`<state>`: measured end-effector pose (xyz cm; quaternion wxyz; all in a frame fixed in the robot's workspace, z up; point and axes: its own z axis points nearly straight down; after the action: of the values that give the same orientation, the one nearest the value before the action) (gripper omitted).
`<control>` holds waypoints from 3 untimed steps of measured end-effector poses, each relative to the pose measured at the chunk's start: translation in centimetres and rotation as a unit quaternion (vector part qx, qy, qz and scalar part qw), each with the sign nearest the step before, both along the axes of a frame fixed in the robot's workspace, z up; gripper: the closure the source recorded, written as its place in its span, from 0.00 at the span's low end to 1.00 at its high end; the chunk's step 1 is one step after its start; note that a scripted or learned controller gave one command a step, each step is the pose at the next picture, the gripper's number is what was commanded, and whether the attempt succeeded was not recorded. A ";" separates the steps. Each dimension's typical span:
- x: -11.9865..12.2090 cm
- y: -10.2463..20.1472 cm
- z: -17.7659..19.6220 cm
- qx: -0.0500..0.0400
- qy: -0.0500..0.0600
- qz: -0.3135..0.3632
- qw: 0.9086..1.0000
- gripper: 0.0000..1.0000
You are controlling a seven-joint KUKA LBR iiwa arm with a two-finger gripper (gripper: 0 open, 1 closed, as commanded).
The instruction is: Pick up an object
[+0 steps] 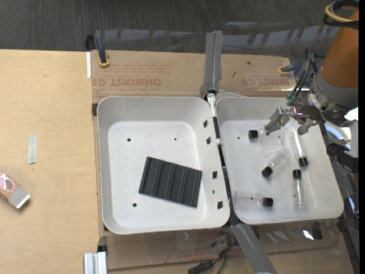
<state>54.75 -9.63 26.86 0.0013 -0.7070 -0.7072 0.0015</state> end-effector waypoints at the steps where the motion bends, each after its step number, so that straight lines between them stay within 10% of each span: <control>1: 2.2 -2.9 -17.7 0.000 -0.001 0.022 1.000 0.00; 2: -3.9 -5.2 -17.7 0.001 -0.001 0.029 1.000 0.00; 3: -1.4 -12.6 -13.0 0.000 -0.002 0.022 1.000 0.00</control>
<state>53.38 -22.20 13.87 -0.0003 -0.6915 -0.7224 0.0000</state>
